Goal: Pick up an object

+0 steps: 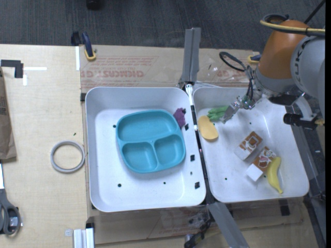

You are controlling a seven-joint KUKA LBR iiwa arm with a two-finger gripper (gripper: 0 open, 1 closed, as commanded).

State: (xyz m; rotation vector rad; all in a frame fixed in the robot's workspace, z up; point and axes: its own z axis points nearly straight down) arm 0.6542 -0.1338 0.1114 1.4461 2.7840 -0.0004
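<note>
My gripper (228, 115) hangs low at the back of the right bin (289, 190), reaching in from the right under the orange-banded wrist. Its tip is at the right end of a green object (215, 111), touching or just above it. A yellow rounded piece (208, 128) lies just left and forward of the tip. Further forward lie a brown and white packet (251, 143), a second packet (264, 159), a white block (254, 173) and a yellow banana (274, 175).
The left bin (103, 190) holds a blue divided tray (151, 141) with a purple object (179, 117) at its back right corner. A grey tape ring (68, 156) and scissors (8, 218) lie on the bench at left. A metal divider (191, 56) stands between the bins.
</note>
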